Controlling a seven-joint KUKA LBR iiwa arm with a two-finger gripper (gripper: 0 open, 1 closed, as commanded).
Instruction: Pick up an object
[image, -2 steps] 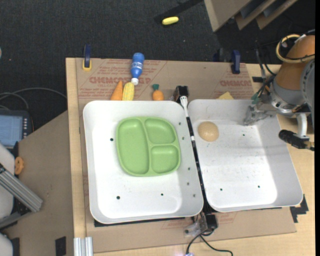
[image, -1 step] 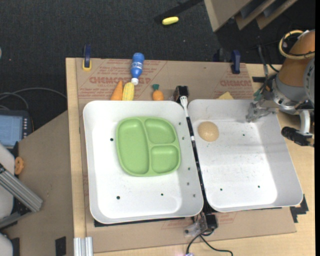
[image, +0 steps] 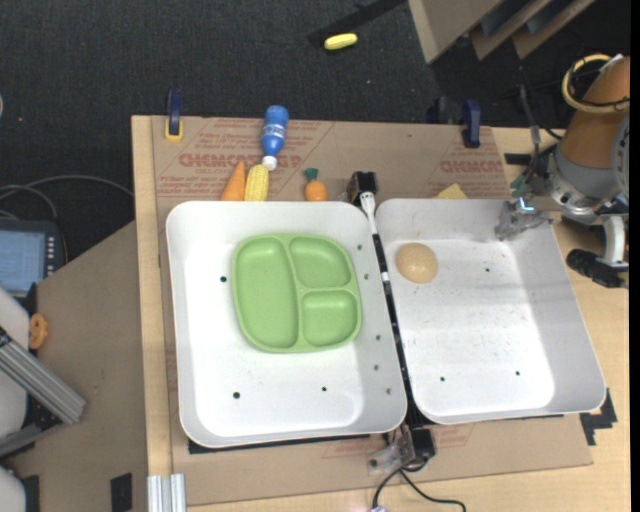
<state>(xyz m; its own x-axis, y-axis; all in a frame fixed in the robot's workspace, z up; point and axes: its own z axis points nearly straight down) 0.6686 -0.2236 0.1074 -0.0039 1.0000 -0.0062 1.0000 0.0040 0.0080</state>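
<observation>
Camera view puts the tool (image: 512, 215) over the right bin's (image: 500, 350) far right corner; whether it is spread or pinched I cannot tell. The tan ball (image: 417, 263) lies in that bin's far left part, well apart, leftward of the tool.

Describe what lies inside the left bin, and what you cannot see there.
Inside the left bin lies one green divided plate with three compartments, nothing in them. Small dark dots mark the bin's floor around it. The floor under the plate is covered, so it cannot be seen.
</observation>
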